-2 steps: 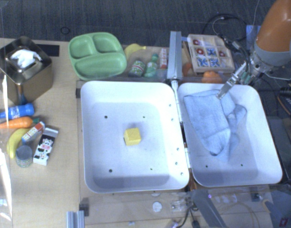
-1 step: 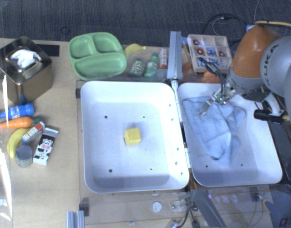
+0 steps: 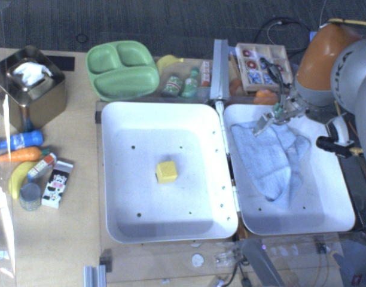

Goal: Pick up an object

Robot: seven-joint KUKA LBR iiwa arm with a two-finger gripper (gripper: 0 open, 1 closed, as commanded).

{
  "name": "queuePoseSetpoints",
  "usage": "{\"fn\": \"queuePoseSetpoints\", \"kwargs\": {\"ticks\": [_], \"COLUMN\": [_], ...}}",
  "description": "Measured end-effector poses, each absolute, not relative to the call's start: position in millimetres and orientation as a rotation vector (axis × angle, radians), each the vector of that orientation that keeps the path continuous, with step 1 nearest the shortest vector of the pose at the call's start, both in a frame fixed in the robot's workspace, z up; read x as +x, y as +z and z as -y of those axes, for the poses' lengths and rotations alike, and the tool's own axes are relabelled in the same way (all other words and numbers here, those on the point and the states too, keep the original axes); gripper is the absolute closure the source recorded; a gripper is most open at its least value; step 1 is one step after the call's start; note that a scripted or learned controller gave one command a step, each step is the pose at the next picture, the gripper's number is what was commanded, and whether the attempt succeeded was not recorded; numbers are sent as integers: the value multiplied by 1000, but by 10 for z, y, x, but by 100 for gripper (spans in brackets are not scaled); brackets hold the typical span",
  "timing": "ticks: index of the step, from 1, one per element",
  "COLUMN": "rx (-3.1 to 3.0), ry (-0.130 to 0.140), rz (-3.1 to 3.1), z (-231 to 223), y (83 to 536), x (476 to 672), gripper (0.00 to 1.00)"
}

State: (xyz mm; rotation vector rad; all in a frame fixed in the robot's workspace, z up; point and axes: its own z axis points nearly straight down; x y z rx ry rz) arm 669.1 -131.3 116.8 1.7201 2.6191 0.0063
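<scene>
lying apart — one yellow block [image 3: 167, 171], one cloth [image 3: 277, 163]

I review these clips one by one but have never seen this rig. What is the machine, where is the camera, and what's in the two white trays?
One camera looks down at a slant on a bench. The grey machine with the orange band is a robot arm reaching in from the right; its gripper sits at the top edge of a blue cloth in the right bin. Whether it grips the cloth is too small to tell. The left bin holds a yellow block. Around the bins lie spare items: a green tray, a banana, a carrot and bottles.
</scene>
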Motion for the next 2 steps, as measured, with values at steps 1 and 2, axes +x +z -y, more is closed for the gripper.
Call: {"fn": "queuePoseSetpoints", "kwargs": {"ticks": [1,2], "rx": [2001,2063], "ry": [6,8], "rz": [-2413,-2359], "z": [1731,1481], "y": [1748,944], "x": [5671,5104], "gripper": [0,0]}}
